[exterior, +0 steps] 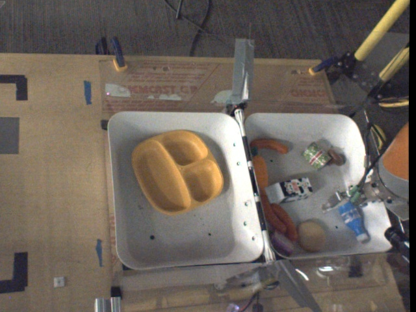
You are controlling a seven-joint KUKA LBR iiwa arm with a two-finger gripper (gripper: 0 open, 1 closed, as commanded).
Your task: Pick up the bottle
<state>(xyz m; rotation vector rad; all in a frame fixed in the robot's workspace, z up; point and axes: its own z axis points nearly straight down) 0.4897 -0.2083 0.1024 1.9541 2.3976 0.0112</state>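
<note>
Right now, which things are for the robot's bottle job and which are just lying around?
For the job:
blue bottle, in the right bin
gripper, just above the bottle

Just lying around:
yellow divided plate in the left bin
milk carton
green can
potato
hot dog
carrot

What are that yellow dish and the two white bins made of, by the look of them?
The yellow dish looks like moulded plastic: one even colour, rounded compartments, a soft sheen. The left bin and right bin seem to be thin white plastic or coated metal, with smooth, rounded rims; I can't tell which.
</note>
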